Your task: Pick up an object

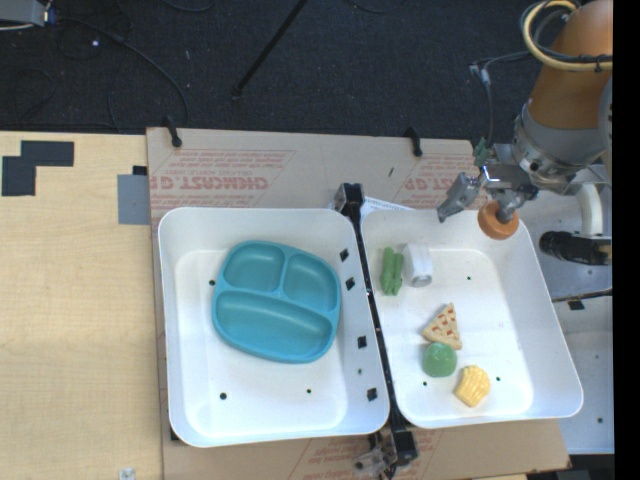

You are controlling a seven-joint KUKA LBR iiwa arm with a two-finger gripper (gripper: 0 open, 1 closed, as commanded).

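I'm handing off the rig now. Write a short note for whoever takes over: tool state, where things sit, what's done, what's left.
Tool: above the right bin's far rim, open, holding nothing.
Right bin holds: green pod, white cylinder, pizza slice, green ball, corn.
Orange round piece sits at the far rim, just beside the tool.
Left bin: teal divided plate.
Done: nothing lifted.
Left: descend, grasp one object, lift.

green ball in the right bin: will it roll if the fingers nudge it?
Probably. The green ball looks round and smooth, so an off-centre touch would likely roll it. The pizza slice touching its upper side may block it that way. It looks like small toy food, so probably light.
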